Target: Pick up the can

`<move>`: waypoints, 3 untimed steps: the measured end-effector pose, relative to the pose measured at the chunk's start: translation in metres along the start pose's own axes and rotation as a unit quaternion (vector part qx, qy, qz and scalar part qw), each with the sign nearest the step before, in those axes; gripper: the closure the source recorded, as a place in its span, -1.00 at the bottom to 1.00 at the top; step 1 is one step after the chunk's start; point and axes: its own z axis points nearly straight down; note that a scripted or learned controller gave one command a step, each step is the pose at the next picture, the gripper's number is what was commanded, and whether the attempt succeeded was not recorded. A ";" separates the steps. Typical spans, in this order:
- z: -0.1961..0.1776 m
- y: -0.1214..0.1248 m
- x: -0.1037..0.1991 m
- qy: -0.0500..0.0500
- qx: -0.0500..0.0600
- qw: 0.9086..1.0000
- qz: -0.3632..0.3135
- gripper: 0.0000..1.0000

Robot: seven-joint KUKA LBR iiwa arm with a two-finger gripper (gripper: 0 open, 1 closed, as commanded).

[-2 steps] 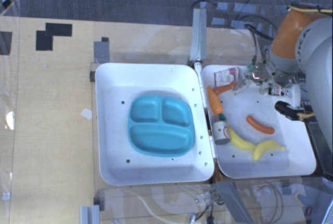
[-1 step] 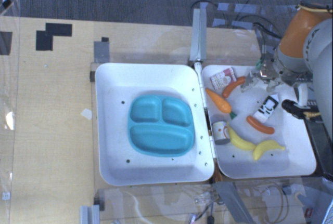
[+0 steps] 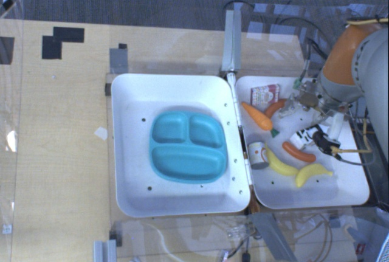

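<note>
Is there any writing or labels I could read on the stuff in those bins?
No text is legible.
The small red and white carton: printing on its face, too blurred to read.
The can: a label with a dark mark, too small to read.
The blue tray: no writing.

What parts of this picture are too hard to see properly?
- Gripper: too small and cluttered to tell whether it is open or shut.
- Can: label too small to read.
- Red box: print blurred.
- Arm: cut off by the right edge.
</note>
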 end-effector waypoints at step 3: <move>-0.001 -0.018 -0.001 0.000 -0.001 0.868 0.497 1.00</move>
